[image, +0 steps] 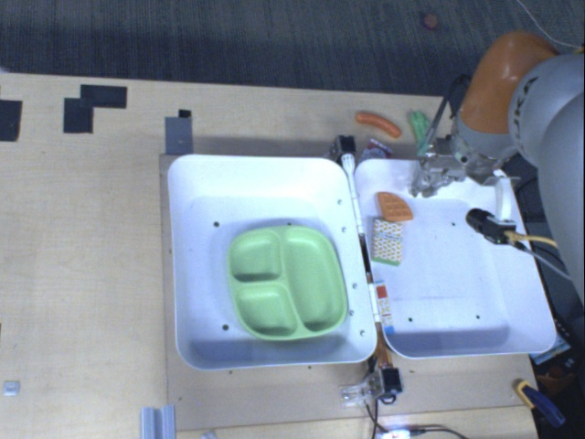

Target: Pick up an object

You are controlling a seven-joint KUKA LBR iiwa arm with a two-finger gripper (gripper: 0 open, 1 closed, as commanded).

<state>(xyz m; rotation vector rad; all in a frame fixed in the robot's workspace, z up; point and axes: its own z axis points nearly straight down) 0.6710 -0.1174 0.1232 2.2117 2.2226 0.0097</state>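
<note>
The left bin (192, 245) holds a green tray (287, 282); the right bin (457, 318), a cracker (394, 208) and packet (387, 241); jaws' state unclear.

The arm (548, 108) is a thick, rounded light-grey casing with a smooth orange band above the wrist. Below it sits a small silvery metal gripper (428, 183), and thin dark cables run alongside.

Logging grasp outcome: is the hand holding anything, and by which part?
Nothing visible between its fingers. The hand hovers at the right bin's top edge; the orange piece lies apart from it.
</note>
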